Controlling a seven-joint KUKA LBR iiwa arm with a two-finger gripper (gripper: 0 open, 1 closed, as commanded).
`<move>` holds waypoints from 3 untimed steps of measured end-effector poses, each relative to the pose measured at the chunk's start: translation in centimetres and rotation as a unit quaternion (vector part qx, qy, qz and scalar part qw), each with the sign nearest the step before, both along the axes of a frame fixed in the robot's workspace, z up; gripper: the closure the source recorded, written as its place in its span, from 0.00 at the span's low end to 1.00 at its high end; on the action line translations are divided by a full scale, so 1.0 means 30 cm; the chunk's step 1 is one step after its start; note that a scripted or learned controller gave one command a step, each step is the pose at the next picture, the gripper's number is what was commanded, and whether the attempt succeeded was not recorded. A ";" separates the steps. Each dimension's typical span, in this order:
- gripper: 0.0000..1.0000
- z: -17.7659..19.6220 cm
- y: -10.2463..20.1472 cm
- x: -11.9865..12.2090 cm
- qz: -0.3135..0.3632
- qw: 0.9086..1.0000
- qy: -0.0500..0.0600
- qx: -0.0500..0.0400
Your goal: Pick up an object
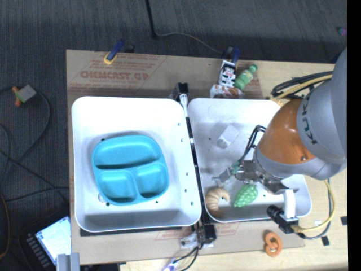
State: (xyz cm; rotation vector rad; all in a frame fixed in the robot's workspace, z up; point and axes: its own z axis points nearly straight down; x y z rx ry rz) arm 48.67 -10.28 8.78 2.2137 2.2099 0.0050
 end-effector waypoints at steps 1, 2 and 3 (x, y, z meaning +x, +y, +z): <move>1.00 0.037 -0.003 0.003 -0.001 1.000 -0.001 0.000; 1.00 -0.001 -0.330 -0.006 0.000 1.000 0.003 0.002; 1.00 0.003 -0.116 0.365 0.002 1.000 0.000 0.002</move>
